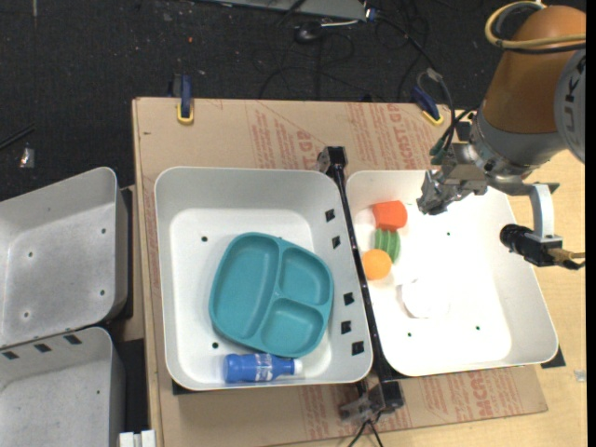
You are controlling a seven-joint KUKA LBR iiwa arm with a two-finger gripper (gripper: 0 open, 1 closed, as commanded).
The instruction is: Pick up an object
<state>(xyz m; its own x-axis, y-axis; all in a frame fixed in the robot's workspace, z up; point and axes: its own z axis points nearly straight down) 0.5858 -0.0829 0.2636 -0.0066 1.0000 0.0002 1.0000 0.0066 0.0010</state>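
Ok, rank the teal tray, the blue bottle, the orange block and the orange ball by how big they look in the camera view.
Largest to smallest:
1. teal tray
2. blue bottle
3. orange block and orange ball, too alike to separate

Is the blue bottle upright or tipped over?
Tipped. The blue bottle lies on its side along the left bin's near wall, below the teal tray.

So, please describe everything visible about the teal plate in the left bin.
The teal plate is a rounded tray with three compartments, plastic by its look, and nothing lies in it. It rests a little askew on the floor of the left bin. A blue bottle lies at its near edge; contact is unclear.
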